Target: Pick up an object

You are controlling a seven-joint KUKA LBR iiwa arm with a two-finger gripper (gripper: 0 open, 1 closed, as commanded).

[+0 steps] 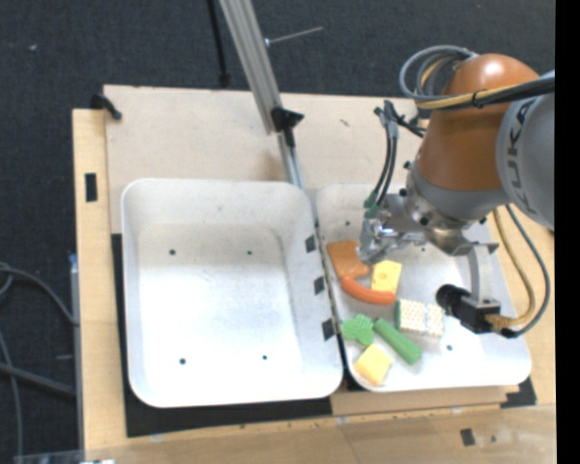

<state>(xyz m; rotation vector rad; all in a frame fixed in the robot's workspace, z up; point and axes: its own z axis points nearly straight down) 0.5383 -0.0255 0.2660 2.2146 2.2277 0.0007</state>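
Note:
The right bin [503, 356] holds several small objects. An orange curved piece [351, 271] lies by the bin's left wall, with a yellow block [387, 276] touching it. Below them sit a pale waffle-like block [420, 318], a green toothed piece [360, 331], a green bar [398, 340] and a yellow wedge [373, 364]. My gripper [374, 243] hangs low over the orange piece and the yellow block, under the grey and orange wrist [464, 133]. Nothing shows as lifted.
The left bin [222, 293] lies beside the right one, sharing a middle wall. A slanted metal rod [261, 75] rises from behind the bins. A black fitting [464, 307] with cables sits over the right bin's right side.

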